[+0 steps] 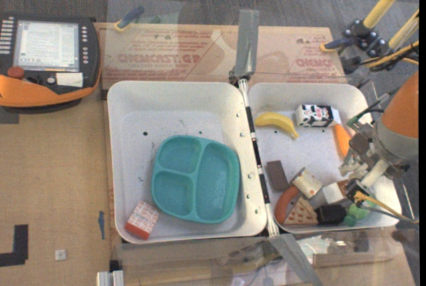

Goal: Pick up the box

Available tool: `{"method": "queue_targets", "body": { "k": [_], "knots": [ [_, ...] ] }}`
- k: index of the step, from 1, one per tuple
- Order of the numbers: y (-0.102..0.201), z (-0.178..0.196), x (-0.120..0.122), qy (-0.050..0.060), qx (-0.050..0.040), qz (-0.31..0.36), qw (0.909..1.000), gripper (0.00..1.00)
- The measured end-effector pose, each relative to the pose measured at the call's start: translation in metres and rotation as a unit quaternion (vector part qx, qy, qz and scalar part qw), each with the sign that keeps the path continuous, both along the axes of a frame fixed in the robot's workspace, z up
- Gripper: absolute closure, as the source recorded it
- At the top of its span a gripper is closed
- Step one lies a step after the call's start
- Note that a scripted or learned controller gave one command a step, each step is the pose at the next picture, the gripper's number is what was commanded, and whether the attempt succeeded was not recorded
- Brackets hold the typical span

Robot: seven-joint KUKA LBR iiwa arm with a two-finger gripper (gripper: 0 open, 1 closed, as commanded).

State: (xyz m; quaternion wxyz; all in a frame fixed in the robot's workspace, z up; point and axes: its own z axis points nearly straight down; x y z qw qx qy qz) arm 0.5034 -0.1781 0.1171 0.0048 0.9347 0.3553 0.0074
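At the near corner of the left shallow white bin (126, 105), the small red-and-white patterned box (142, 220) lies flat, its long axis slanting from near-left to far-right, red end nearest. Just beside it sits a teal three-compartment plastic tray (196, 178). In the right shallow white bin (293, 92) the two-finger gripper (359, 179) hangs over crowded toys; whether it is apart or closed cannot be told. Farther back lie a yellow banana (276, 123) and a black-and-white carton (315, 116).

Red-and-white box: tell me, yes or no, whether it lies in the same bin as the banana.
No. The red-and-white box lies in the left bin beside the teal tray, while the banana lies in the right bin.
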Motion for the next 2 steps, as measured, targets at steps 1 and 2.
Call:
{"method": "queue_targets", "body": {
  "k": [1, 2],
  "knots": [
    [-0.005, -0.007, -0.004, -0.016, 0.0016, -0.020, 0.9997, 1.00],
    [-0.010, 0.005, -0.020, 0.004, 0.0017, -0.043, 0.9991, 1.00]
  ]
}}
